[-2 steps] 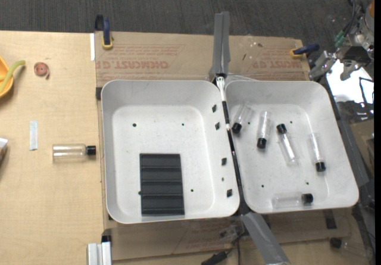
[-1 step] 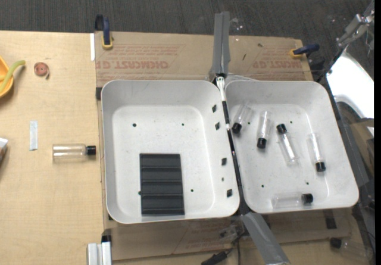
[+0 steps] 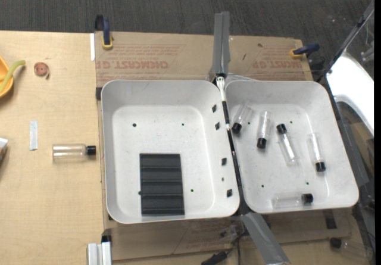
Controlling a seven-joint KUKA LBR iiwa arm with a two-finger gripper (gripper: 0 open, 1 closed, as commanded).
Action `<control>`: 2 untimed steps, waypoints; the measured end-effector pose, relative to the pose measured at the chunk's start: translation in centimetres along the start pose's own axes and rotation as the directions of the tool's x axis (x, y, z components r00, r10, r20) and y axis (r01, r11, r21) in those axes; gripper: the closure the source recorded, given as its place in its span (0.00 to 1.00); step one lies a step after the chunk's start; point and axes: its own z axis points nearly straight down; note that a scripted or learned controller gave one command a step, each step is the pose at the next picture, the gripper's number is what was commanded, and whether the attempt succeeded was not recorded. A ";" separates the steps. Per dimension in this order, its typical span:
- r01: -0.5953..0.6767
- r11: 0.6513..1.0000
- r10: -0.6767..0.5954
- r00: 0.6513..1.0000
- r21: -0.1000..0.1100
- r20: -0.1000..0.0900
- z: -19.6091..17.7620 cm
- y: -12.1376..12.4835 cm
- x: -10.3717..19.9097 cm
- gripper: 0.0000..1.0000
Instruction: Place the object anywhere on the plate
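A black ribbed plate (image 3: 161,183) lies flat on the floor of the left bin (image 3: 119,115), near its front wall. Several clear vials with black caps lie scattered in the right bin (image 3: 333,115). One vial (image 3: 241,121) rests by the inner wall, another vial (image 3: 262,130) lies beside it, and a third vial (image 3: 286,142) sits near the middle. More lie toward the right side and the front wall. None of them touches the plate.
A spare vial (image 3: 74,151) lies on the wooden bench left of the bins, with a white strip (image 3: 33,136), a small red disc (image 3: 40,69) and a yellow object (image 3: 6,76). Clamps (image 3: 104,30) hold the cardboard. A white and grey body (image 3: 351,88) stands at the right.
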 end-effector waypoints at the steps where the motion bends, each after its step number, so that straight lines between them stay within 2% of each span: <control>1: -0.172 0.985 0.172 0.985 0.000 0.001 0.1 3.1 12.8 0.00; 2: -0.325 0.946 0.325 0.946 0.001 0.001 2.8 6.1 21.2 0.00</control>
